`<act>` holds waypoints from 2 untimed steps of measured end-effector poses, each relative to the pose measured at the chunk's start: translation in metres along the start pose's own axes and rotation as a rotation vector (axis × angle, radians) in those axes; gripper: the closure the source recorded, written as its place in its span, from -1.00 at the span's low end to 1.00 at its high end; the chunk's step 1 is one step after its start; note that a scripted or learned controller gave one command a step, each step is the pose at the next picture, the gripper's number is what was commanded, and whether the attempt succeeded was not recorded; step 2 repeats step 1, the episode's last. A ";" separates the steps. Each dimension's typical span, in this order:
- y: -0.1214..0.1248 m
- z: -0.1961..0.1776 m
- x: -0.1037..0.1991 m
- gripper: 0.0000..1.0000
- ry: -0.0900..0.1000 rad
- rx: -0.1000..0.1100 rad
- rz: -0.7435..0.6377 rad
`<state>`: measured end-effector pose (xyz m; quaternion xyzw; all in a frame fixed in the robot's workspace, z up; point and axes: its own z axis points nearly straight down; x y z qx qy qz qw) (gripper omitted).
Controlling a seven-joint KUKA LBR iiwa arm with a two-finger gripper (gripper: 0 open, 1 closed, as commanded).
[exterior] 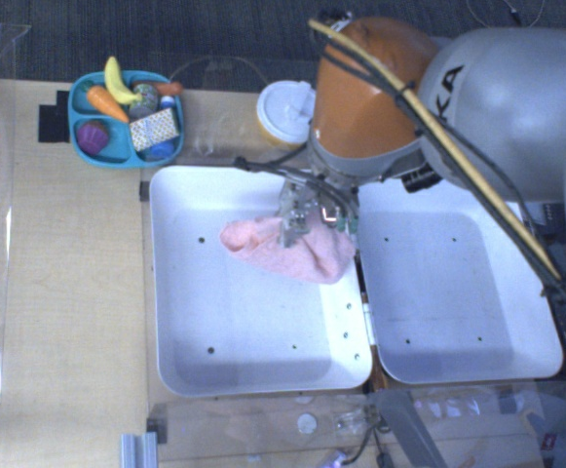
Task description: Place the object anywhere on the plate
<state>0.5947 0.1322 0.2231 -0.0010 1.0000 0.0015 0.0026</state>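
A crumpled pink cloth [287, 250] lies in the upper right part of the left white bin [224, 330]. My gripper [302, 218] hangs straight down from the orange wrist band and meets the cloth's top edge; its tip is partly hidden by the wrist. The blue divided plate [73, 117] sits on the bench beyond the left bin's far left corner, well away from the gripper. It carries toy food: a banana [117, 81], a carrot [105, 102] and a purple piece [93, 136].
The right white bin [458, 300] lies under the arm's grey body. A yellow cup with a white lid [284, 111] stands just behind the bins, next to the wrist. Bare bench spreads to the left.
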 end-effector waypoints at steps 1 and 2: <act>0.000 0.000 0.000 -1.00 -0.001 0.000 0.001; 0.000 0.000 0.000 -1.00 -0.001 0.000 0.001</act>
